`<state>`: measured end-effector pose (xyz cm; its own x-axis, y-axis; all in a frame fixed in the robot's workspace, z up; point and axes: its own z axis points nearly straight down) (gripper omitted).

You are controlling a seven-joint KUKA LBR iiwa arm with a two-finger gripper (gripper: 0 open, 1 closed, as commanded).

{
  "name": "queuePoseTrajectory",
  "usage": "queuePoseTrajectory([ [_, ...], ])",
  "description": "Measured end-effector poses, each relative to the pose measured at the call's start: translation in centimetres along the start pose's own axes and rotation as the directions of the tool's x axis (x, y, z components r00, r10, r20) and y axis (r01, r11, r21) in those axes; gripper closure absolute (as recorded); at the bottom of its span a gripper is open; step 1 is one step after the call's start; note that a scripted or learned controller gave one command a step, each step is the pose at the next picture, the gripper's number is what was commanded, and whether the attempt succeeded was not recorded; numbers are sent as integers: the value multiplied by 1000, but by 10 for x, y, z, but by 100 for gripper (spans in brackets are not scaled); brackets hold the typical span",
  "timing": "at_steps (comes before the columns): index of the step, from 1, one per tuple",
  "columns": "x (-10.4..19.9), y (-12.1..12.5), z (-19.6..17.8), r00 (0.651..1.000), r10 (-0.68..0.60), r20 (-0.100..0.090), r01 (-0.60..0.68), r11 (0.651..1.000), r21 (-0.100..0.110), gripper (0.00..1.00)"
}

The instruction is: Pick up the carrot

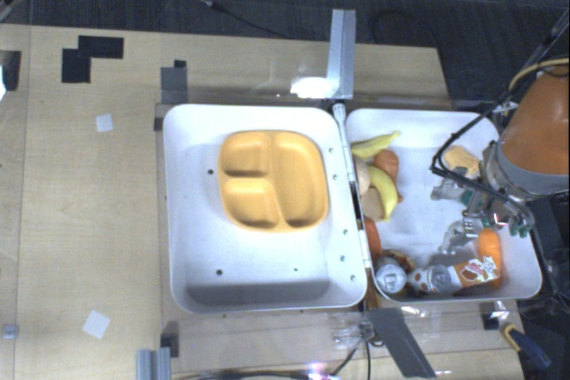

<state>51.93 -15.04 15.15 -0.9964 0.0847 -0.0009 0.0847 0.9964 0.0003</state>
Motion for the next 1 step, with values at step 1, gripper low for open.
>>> queuePoseTrajectory([
  [1,8,-39,40,1000,-11,17,11,1000,1,0],
])
